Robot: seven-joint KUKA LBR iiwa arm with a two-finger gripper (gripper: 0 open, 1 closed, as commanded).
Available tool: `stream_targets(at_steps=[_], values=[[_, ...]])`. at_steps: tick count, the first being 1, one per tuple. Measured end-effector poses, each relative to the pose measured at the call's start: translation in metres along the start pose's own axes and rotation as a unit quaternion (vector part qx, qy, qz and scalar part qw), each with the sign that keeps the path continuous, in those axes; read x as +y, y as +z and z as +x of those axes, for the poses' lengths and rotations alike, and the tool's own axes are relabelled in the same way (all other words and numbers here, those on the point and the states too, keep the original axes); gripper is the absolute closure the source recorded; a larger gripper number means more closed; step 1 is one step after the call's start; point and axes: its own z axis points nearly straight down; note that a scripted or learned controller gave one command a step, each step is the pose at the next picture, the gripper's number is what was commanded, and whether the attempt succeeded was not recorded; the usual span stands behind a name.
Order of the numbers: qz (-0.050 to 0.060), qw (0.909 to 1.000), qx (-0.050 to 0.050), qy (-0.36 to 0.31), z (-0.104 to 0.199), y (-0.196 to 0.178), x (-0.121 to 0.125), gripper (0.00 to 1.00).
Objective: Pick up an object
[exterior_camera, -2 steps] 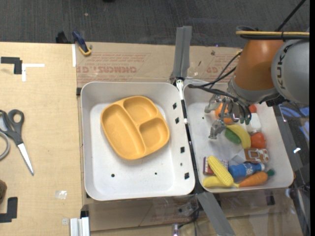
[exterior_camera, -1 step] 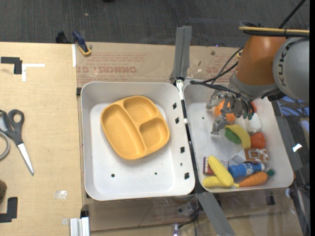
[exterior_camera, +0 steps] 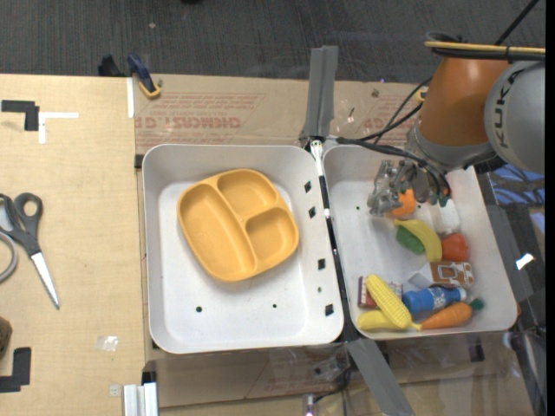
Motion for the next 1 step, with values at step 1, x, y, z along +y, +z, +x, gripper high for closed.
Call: stream_targets(at_steps=[1], values=[[0.000, 1.0000, 0.000, 0.000, 0.0000, 0.0001, 0.0002, 0.00]])
